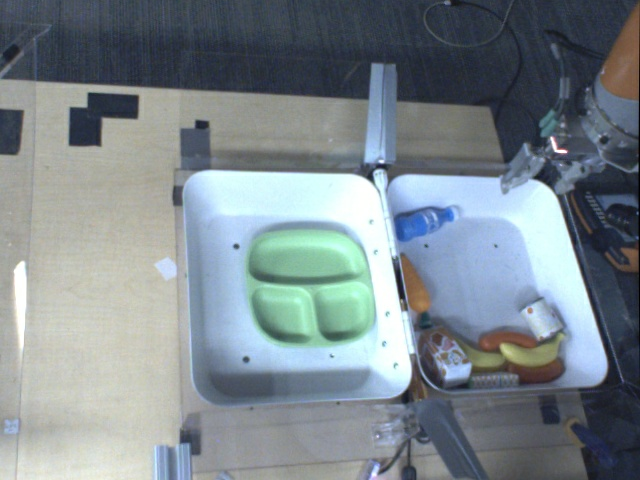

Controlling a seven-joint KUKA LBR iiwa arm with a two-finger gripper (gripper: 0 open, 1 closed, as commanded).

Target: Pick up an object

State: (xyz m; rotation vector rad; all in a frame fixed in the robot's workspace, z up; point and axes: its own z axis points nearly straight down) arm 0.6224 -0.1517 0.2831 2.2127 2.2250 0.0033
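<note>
Grey arm (622, 88) at upper right, end effector (540, 163) above right bin's (575, 268) far corner, seemingly open, holding nothing

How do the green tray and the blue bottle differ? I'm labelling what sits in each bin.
The green tray lies flat in the left bin; the blue bottle lies on its side in the right bin. The tray is far larger. The tray has three compartments; the bottle is a plain cylinder with a pale cap. Both rest apart from the gripper.
</note>
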